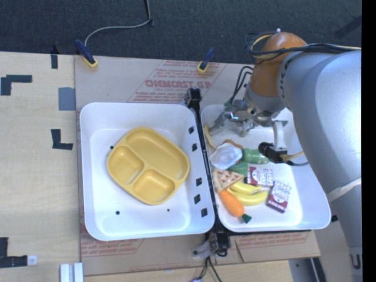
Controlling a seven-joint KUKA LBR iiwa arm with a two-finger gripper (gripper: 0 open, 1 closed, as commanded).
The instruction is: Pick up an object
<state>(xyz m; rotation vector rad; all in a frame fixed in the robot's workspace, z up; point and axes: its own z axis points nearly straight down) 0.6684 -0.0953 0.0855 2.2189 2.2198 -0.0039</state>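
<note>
Banana (249,194) lies in right bin (305,216), among carrot (231,204) and red packets (279,195), print unreadable. Gripper (244,121) above bin's far end; pincer opening cannot be made out. Cardboard (170,84) reads "CHEMCAST". Yellow tray (148,165) in left bin (94,175).

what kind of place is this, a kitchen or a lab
Most likely a robotics lab test bench, not a kitchen: two white bins sit on cardboard held by clamps, toy food like a banana fills one bin, and a cable trails across dark carpet.
</note>
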